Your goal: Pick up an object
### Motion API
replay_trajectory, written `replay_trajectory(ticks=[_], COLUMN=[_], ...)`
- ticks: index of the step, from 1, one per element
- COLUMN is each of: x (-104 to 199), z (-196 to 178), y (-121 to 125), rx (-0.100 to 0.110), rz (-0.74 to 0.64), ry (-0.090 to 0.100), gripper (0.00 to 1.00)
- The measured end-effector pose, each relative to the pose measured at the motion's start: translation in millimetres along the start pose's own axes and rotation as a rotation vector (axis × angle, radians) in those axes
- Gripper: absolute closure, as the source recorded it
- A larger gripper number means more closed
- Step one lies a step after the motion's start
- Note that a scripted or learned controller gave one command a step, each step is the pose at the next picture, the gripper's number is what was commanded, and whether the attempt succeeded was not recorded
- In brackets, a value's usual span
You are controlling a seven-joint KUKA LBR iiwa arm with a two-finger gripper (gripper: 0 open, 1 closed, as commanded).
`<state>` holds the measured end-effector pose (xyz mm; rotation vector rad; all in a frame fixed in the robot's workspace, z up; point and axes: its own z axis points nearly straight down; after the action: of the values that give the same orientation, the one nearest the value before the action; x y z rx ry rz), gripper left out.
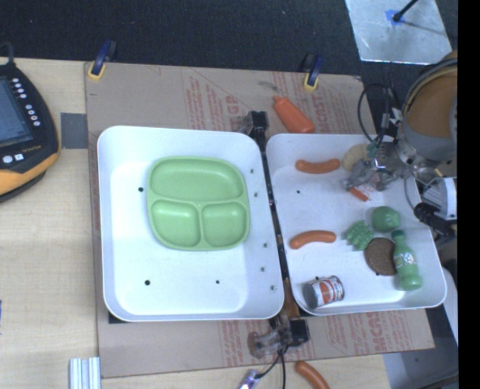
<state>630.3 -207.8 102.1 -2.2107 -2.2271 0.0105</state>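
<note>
Reaching in from the right edge of the frame, the tool sits low over the upper part of the right bin, above a small orange piece; whether it is spread or pressed together cannot be told. A sausage lies to its left, another sausage mid-bin, with a can, brown disc and green bottle along the lower part. Occupying the left bin is a green divided tray.

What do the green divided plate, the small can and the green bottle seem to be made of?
Green divided plate: likely matte moulded plastic, with its even colour and soft rounded ridges.
Small can: possibly metal, with a pale shiny end and a printed label.
Green bottle: probably toy plastic, uniformly glossy green.
</note>
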Motion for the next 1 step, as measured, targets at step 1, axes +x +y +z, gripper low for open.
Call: replay_trajectory(ticks=[1], x=[39.8], z=[-56.4], y=[-5.6], rx=[-0.011], rz=[0.003], ry=[0.0], gripper=[1.0])
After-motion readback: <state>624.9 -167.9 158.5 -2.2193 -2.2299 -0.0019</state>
